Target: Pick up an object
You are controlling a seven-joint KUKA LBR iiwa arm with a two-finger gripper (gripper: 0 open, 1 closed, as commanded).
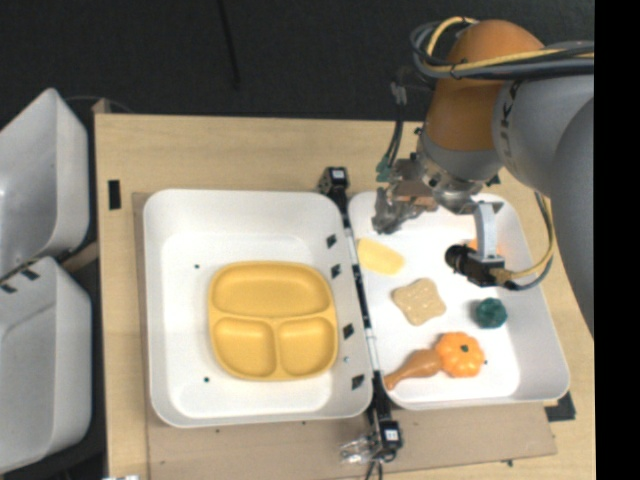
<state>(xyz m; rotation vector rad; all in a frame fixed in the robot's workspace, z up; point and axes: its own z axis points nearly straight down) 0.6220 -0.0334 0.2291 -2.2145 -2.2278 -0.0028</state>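
Trouble loomed: gripper (392, 218) hung just above the pale yellow piece (380, 257), its grip impossible to read; descending near the bin wall (352, 230), it risked clipping.

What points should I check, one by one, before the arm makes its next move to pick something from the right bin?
1. Gripper is over the right bin, at its far left corner: ok.
2. A target lies close: the pale yellow piece is just in front of the gripper: ok.
3. That piece lies apart from the bread slice: ok.
4. Finger opening: cannot tell.
5. Something already held: cannot tell.
6. Yellow divided plate lies in the left bin, out of the path: ok.
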